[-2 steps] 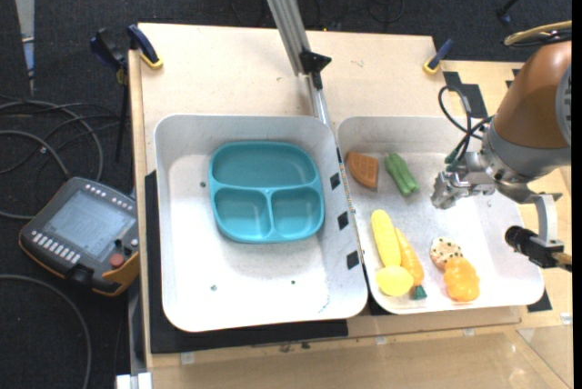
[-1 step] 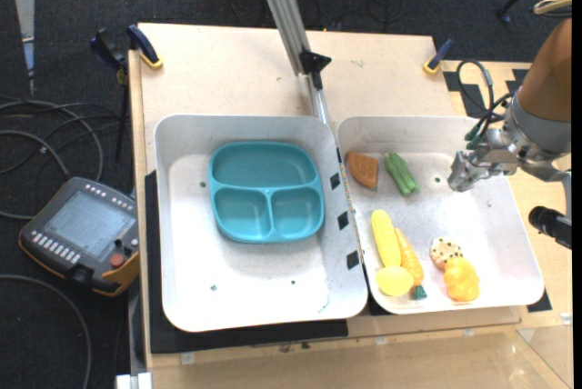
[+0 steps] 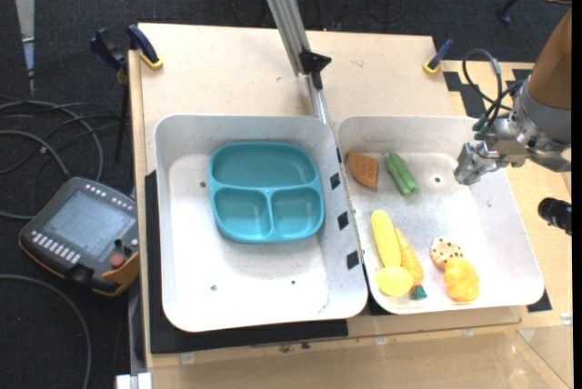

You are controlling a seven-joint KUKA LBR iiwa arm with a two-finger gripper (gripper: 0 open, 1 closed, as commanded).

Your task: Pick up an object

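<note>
— Gripper (image 3: 473,165) position?
— Located over the right bin (image 3: 509,224), near its upper right side, apart from all items. Finger state cannot be determined.
— Objects for picking?
— Green pod (image 3: 400,173) and orange wedge (image 3: 363,169) are found near the bin's top; corn cob (image 3: 386,238), carrot (image 3: 411,262) and yellow fruit (image 3: 462,280) lower down.
— Left bin (image 3: 182,224)?
— Teal divided tray (image 3: 266,191) is held there.

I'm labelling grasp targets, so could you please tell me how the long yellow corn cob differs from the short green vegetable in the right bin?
The yellow corn cob is longer and thicker than the green vegetable. The cob touches other toy food; the green one lies apart. Both lie flat in the right white bin, similarly slanted.
</note>
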